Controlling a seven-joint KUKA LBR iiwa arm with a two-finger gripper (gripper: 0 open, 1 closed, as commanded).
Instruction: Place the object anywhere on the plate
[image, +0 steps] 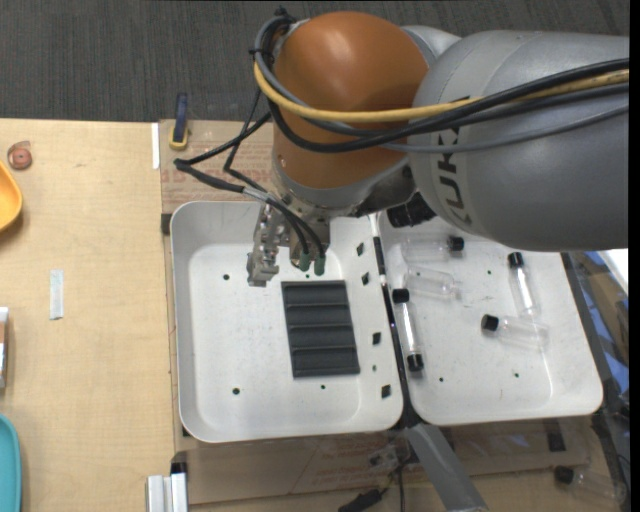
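A black ribbed plate (321, 328) lies flat in the middle of the left bin (205, 400). My gripper (286, 258) hangs from the orange wrist just beyond the plate's far edge, low over the bin floor. I see nothing between it and the plate. Several clear tubes with black caps lie in the right bin (560, 395): one (407, 330) along the divider, one (521, 285) toward the far right, and a short one (512, 330) near it.
The big grey arm (520, 130) covers the far part of both bins. Left of the bins is a wooden bench top (90, 330) with an orange item (6, 200) and a teal item (8, 465) at its left edge.
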